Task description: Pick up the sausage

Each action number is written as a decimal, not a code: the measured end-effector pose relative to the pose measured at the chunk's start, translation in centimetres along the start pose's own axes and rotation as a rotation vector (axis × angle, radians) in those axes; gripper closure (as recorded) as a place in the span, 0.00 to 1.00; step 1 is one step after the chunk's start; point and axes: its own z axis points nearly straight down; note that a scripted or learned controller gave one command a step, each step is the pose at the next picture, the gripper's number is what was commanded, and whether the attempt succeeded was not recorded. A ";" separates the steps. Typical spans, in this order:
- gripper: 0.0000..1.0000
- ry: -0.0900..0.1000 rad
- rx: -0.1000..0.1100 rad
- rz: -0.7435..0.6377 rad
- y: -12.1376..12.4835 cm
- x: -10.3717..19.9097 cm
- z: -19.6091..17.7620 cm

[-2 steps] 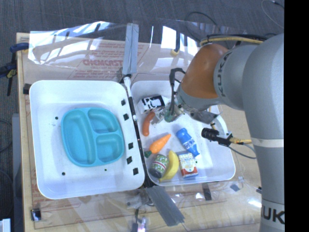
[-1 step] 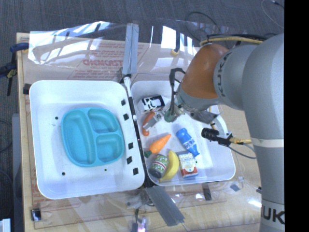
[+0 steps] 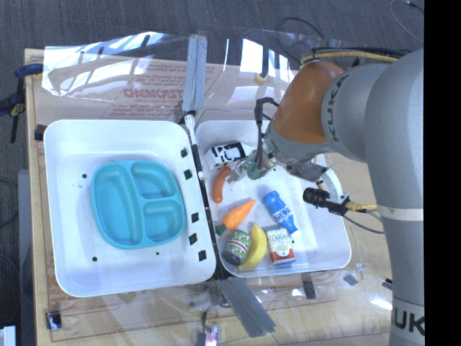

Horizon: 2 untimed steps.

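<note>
The sausage (image 3: 220,184) lies tilted by the left wall of the right bin (image 3: 324,233), above the carrot (image 3: 240,213). The gripper (image 3: 253,169) hangs just right of its upper end; whether it is apart or together I cannot tell. Best shift left, straddle the sausage's middle crosswise, then descend.

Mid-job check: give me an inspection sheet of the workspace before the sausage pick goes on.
Surface: left bin and right bin, white, side by side.
Job's things: sausage lying in the right bin's left part, its upper end close to the end effector.
Clutter: blue divided plate in the left bin; carrot, blue bottle, banana, can, small carton and black-and-white card in the right bin.
Grippers: end effector low over the right bin; grip state unclear.
Cables: yellow cable above the arm.
Surroundings: clear plastic sheet behind the bins; dark carpet.
</note>
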 end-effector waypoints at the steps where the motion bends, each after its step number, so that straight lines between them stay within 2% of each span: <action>1: 0.00 0.000 0.000 0.000 0.0 0.0 0.0; 2: 0.00 -0.021 0.014 0.013 1.8 1.2 2.2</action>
